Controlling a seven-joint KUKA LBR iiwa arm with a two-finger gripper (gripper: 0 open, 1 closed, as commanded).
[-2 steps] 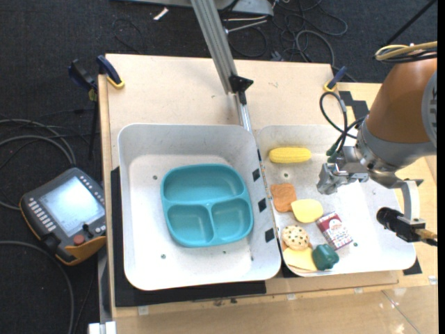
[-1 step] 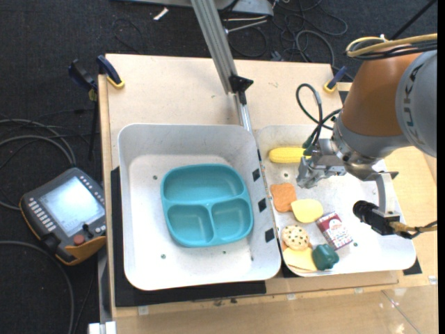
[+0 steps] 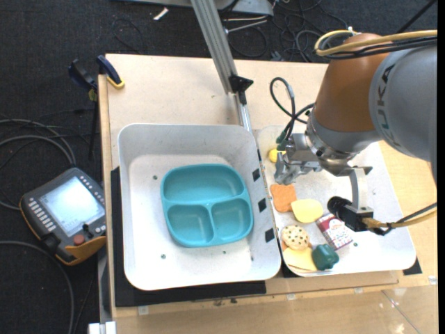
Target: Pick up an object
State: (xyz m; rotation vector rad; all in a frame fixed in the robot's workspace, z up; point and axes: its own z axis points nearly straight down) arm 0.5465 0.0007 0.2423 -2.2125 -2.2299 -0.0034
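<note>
Two shallow white plastic bins on a pale wooden bench (image 3: pixel 174 89). Left bin (image 3: pixel 139 186): matte, rounded corners, carrying a glossy teal plastic plate with three compartments (image 3: pixel 207 204). Right bin (image 3: pixel 389 249): a cluster of small toy foods along its edge nearest the left bin. From far to near within that cluster: orange, rough-edged flat piece (image 3: pixel 283 197); pale yellow smooth rounded wedge (image 3: pixel 306 209); round tan cookie with dark chips (image 3: pixel 295 238); flat yellow slice (image 3: pixel 300 259); dark green lumpy piece (image 3: pixel 324 257); small red-and-white printed box (image 3: pixel 335 233) beside the cookie. Grey metal two-finger gripper (image 3: pixel 286 174) above the orange piece, at the end of the grey arm with orange band (image 3: pixel 354 68). Fingertips seemingly just over the orange piece; whether spread or closed, cannot tell. Nothing seen gripped.
</note>
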